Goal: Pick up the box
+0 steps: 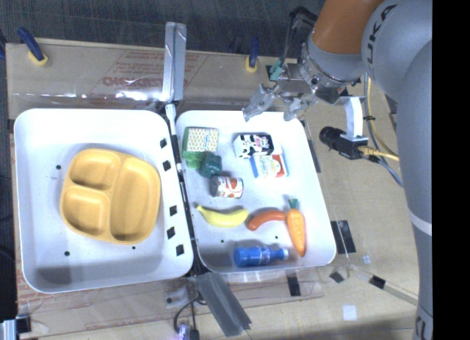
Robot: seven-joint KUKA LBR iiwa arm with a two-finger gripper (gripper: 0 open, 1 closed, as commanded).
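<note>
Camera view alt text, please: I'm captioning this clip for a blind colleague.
The gripper hangs open over the back rim of the right bin, holding nothing. In that bin lie a milk box, can, banana, carrot and blue bottle. The left bin holds a yellow divided plate.

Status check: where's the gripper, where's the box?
Gripper open, hovering over right bin's far rim. Box at bin's far-left corner, untouched. Green toy touching its near side.
</note>
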